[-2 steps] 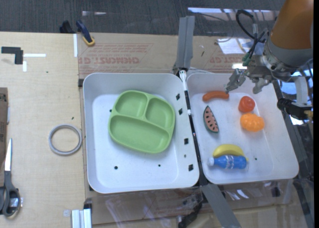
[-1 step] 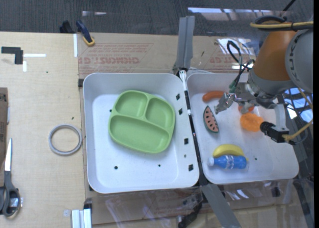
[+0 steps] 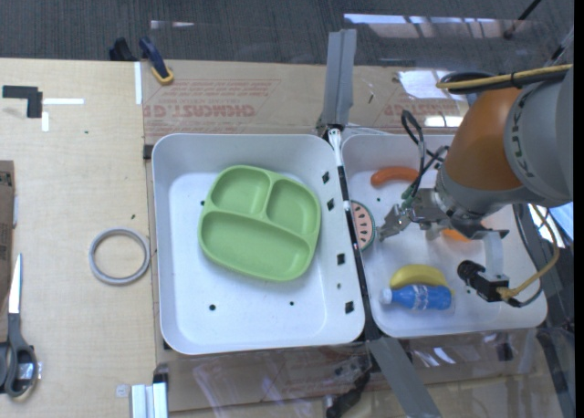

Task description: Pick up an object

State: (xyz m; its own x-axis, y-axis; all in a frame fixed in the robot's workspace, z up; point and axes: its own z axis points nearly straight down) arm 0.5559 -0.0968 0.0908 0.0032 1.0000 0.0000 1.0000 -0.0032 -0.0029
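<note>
Matt green plastic in the divided plate [image 3: 263, 222]; smooth white plastic bins [image 3: 182, 252]; pale bare wood bench [image 3: 73, 188]; glossy blue bottle [image 3: 420, 297]; metallic grey arm [image 3: 538, 142].

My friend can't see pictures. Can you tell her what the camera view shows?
A grey and orange robot arm reaches its gripper down into the right white bin, near a banana, a blue bottle and an orange carrot-like toy. The left white bin holds a green divided plate.
</note>
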